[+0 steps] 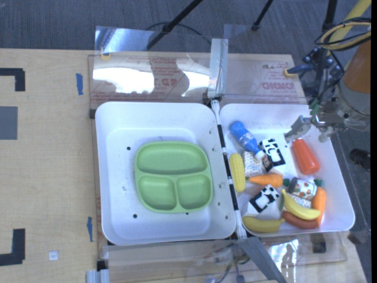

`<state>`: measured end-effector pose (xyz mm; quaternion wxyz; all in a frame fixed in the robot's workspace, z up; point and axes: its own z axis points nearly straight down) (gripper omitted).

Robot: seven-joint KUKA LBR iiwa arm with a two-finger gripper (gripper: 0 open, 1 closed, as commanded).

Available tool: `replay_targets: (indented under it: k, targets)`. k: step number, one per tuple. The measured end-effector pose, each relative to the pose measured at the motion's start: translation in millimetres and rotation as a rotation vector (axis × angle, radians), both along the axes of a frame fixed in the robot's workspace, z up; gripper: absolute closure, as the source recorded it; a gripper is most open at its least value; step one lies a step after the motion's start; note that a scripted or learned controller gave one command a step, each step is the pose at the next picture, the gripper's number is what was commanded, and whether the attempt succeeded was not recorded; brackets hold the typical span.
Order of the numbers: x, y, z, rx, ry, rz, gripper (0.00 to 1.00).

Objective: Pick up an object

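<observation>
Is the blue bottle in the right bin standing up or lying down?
Lying down. The blue bottle rests on its side on the floor of the right bin, its length running diagonally, beside the corn cob.

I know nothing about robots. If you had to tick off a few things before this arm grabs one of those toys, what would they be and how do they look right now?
1. Gripper is over the right bin: ok, it hangs above the bin's far right part.
2. A toy lies near it: ok, the orange toy sits just below it in the picture.
3. That toy is free of neighbours: ok, bare white floor around it.
4. Gripper already holds something: not ok, nothing shows between its fingers.
5. Other toys are easy picks: not ok, the bananas and corn lie crowded together.
6. Green tray is out of the way: ok, it is in the left bin.
</observation>
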<state>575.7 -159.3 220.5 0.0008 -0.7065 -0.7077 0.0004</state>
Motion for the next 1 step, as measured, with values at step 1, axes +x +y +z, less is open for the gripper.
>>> replay_targets:
  k: [1]
  targets:
    - [-33.1,-58.2,-21.6,0.0,0.001,-0.143,0.0]
